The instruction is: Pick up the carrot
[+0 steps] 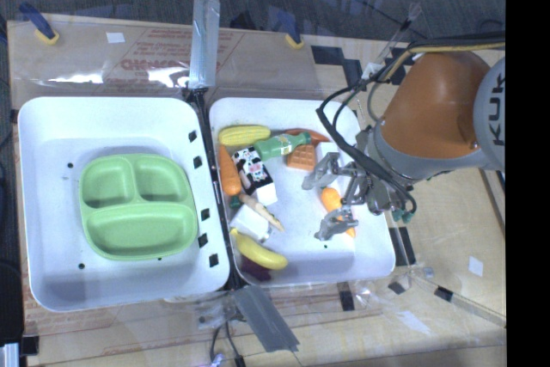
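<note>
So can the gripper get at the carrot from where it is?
Probably yes. The gripper hangs right over the small carrot near the right bin's right side, and nothing lies on it.

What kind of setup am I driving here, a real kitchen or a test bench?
Most likely a lab test bench, not a kitchen: two white bins sit side by side under taped plastic sheeting, toy food such as a banana fills the right bin, and a green divided plate lies in the left.

Slanted overhead view of both bins (pixel 51 185)

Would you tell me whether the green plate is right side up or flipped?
Right side up: the green plate shows three hollow compartments, lying flat in the left bin.
</note>
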`<state>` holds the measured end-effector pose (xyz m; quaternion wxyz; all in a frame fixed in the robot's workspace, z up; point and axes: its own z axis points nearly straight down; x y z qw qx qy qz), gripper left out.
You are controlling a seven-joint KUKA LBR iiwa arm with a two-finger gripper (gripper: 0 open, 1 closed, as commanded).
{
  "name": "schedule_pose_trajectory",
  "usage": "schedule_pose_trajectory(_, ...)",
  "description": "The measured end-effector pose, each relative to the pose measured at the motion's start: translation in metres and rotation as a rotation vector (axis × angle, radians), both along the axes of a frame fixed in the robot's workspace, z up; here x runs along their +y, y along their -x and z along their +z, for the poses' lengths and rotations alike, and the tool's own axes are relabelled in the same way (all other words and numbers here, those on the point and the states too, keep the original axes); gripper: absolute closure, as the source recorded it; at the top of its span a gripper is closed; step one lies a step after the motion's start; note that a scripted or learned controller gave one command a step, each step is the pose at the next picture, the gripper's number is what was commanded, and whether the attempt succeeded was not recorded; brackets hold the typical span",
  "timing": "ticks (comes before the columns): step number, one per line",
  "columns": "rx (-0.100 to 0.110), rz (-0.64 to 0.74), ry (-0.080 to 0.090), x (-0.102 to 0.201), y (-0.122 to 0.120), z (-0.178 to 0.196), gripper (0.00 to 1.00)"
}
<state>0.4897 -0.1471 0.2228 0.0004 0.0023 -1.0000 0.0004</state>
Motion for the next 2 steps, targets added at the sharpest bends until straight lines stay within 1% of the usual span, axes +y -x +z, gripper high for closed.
schedule_pose_trajectory(1, 0.005, -0.159, -0.002, -0.062, -0.052, -0.109, 0.0)
schedule_pose_trajectory(2, -0.004, -0.147, 0.0, -0.06, -0.056, -0.095, 1.0)
